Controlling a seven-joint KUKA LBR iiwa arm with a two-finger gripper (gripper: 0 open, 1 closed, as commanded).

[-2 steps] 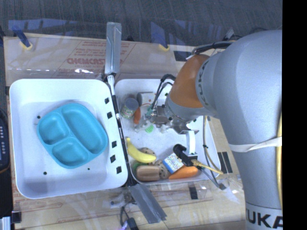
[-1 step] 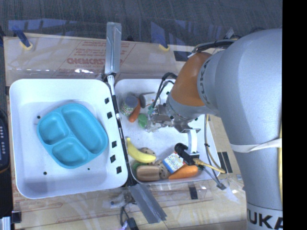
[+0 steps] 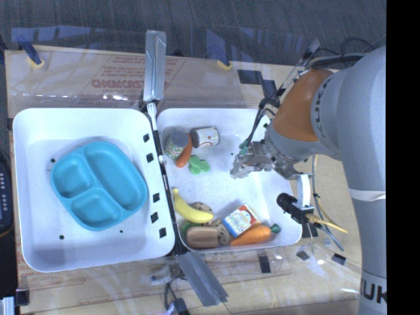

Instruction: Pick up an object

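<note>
Objects [image 3: 197, 166] lie beside tool [image 3: 240, 166].

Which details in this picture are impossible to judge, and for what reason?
- Gripper, camera view: small and blurred, so whether it grips anything cannot be told.
- Carton near the carrot: its print is too small to read.
- Can: label too blurred to read.
- Brown item at the right bin's front wall: partly covered by the banana, so its kind is uncertain.
</note>
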